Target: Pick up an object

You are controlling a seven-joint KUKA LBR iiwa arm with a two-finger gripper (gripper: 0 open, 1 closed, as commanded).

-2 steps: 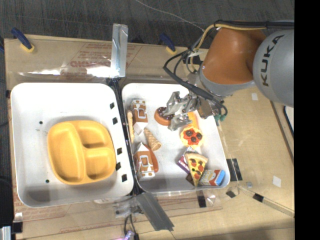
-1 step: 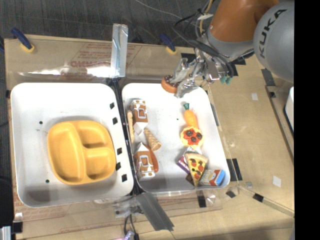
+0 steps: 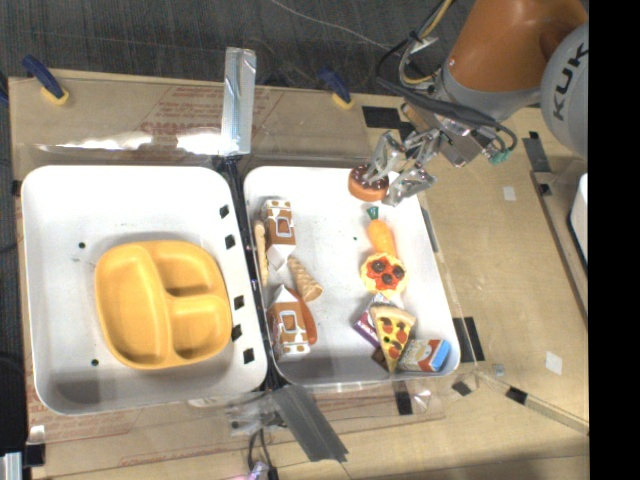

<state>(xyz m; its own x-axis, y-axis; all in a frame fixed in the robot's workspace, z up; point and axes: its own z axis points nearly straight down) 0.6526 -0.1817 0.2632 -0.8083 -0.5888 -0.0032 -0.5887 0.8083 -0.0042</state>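
Observation:
My gripper [image 3: 385,180] hangs over the far edge of the right bin [image 3: 340,193], reaching in from the right. A small brown ring-shaped toy donut [image 3: 362,183] sits at its fingertips, and the fingers look shut on it. Just below lie an orange carrot [image 3: 380,236] and a round toy pizza [image 3: 384,272]. A pizza slice [image 3: 392,333] and a small red and blue box [image 3: 432,355] lie at the bin's near right corner. An ice cream cone [image 3: 305,280] lies mid-bin.
Two brown and white house-shaped toys [image 3: 279,221] [image 3: 292,328] and a wooden stick [image 3: 261,248] line the right bin's left side. The left bin [image 3: 60,198] holds a yellow divided plate [image 3: 163,300]. A taped divider [image 3: 240,98] stands between the bins at the back.

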